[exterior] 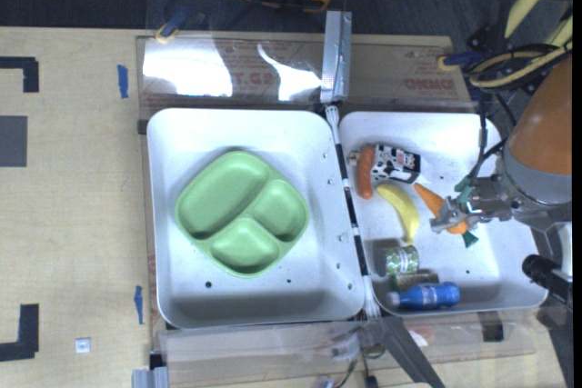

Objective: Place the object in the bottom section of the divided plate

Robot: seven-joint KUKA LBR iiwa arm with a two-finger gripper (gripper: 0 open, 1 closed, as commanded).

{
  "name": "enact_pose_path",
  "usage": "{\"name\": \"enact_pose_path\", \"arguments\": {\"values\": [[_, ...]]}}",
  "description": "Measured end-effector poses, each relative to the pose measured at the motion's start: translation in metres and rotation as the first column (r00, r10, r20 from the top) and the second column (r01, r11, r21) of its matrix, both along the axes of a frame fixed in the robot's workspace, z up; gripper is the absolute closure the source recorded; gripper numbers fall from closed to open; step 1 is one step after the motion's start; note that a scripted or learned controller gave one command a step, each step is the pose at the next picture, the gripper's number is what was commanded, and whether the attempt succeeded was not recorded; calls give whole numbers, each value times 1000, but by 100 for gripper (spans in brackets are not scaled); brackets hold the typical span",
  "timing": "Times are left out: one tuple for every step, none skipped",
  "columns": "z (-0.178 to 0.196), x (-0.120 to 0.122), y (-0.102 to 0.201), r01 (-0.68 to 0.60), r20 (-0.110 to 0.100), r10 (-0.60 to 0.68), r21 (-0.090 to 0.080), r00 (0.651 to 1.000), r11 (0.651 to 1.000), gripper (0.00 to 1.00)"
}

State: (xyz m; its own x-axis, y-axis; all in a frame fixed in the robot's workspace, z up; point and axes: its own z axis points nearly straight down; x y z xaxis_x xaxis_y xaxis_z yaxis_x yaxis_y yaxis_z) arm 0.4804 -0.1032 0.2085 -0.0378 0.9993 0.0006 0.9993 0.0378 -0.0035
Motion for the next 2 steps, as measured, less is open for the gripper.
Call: {"name": "enact_pose_path", "arguments": {"values": [[15,66,93,-113,1,113,-1,994,994,100],[-16,73,169,-160,-4,160,0,987,987,100]]}}
